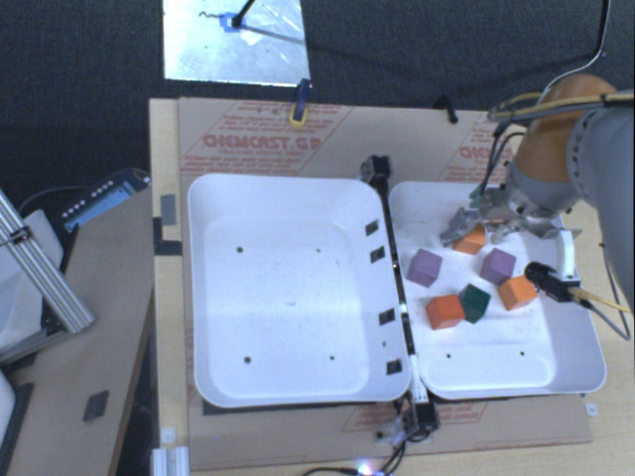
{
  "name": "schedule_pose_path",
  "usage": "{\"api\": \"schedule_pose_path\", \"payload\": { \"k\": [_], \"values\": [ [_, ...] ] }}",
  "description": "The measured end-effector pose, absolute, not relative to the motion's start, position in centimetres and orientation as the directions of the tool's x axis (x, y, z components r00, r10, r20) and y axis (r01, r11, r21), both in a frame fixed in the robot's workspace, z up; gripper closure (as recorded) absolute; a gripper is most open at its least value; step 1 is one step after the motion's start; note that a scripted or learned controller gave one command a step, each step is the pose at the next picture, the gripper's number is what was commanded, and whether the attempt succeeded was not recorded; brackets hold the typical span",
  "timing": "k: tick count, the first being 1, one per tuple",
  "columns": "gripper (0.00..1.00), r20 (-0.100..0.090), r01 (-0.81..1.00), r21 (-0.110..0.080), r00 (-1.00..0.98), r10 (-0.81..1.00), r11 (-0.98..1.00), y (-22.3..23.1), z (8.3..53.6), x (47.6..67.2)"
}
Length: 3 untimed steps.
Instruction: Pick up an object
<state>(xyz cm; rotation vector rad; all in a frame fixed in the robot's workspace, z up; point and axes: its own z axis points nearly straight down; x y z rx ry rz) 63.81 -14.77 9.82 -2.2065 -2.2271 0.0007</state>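
A grey robot arm [585, 157] reaches from the right into the right-hand white bin [516, 370], its hand [474, 222] low over an orange block [470, 240] near the bin's far wall — the block sits at the fingertips, but whether the hand is spread or closed on it cannot be told from this angle. Five more small blocks lie close by: a purple block [425, 266], a second purple block [498, 264], a dark green block [475, 301], and two further orange blocks [445, 311] [517, 292] near the bin's middle. The left-hand bin [288, 191] adjoins it on the tabletop [99, 296]. The blocks look light, rigid and smooth-faced, likely easiest to pinch across two flat opposite sides — a corner grip would probably slip. Red lettering on the cardboard sheet [263, 137] beneath the bins is partly legible as "CHEMCAST GP"; smaller print is too fine to read.
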Motion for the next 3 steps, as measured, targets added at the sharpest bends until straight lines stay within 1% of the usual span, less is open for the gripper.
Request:
{"api": "schedule_pose_path", "payload": {
  "k": [1, 2, 3],
  "values": [
    [0.0, -0.001, 1.0, 0.006, -0.009, 1.0, 0.009, -10.9, 8.5, 67.1],
    [0.0, -0.004, 1.0, 0.004, 0.002, 1.0, -0.002, -18.0, 8.6, 66.9],
    [0.0, 0.001, 1.0, 0.002, -0.007, 1.0, 0.007, -13.0, 8.5, 67.0]
  ]
}}
